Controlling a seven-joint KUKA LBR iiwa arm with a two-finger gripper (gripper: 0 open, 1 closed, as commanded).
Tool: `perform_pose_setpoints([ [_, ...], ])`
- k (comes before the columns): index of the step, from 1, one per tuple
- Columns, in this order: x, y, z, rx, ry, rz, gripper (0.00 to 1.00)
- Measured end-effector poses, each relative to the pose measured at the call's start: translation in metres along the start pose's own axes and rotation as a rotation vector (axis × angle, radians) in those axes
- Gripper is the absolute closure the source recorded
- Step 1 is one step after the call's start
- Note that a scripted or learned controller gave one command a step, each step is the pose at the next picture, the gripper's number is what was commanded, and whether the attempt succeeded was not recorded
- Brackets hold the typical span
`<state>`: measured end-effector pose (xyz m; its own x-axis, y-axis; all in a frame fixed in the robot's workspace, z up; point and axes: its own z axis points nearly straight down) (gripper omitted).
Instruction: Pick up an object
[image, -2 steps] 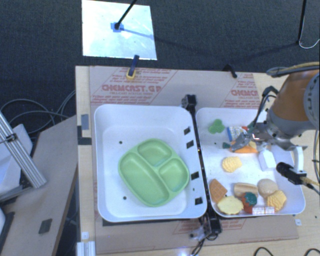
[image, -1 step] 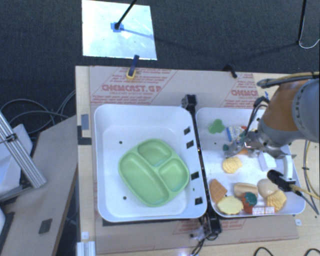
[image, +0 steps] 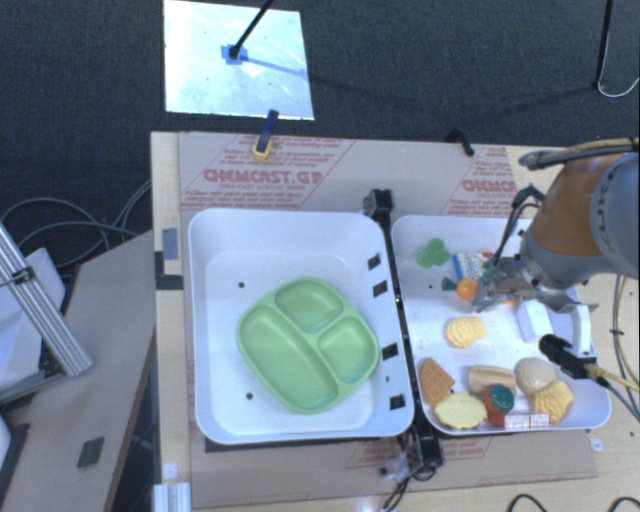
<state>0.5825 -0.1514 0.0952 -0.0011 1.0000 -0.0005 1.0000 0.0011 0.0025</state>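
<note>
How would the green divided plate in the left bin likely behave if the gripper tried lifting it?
The green plate looks like moulded plastic, so probably stiff and light. Its wide, low, flat shape may leave the fingers only a thin rim to pinch, and it might slide across the smooth white bin if pushed.

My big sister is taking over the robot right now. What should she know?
Pincer: low over the right bin, beside the small orange piece; whether it grips anything cannot be told.
Right bin: toy food. A green piece near the back, a yellow ridged piece in the middle, and a cluster along the front edge, including an orange wedge.
Left bin: holds a green divided plate.
Done: nothing visibly lifted.
Left: grip one object and raise it.
</note>
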Motion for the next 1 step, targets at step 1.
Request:
perform_pose_setpoints([
  [1, -0.01, 0.0016, -0.0506, -0.003, -0.001, 0.001, 1.0],
])
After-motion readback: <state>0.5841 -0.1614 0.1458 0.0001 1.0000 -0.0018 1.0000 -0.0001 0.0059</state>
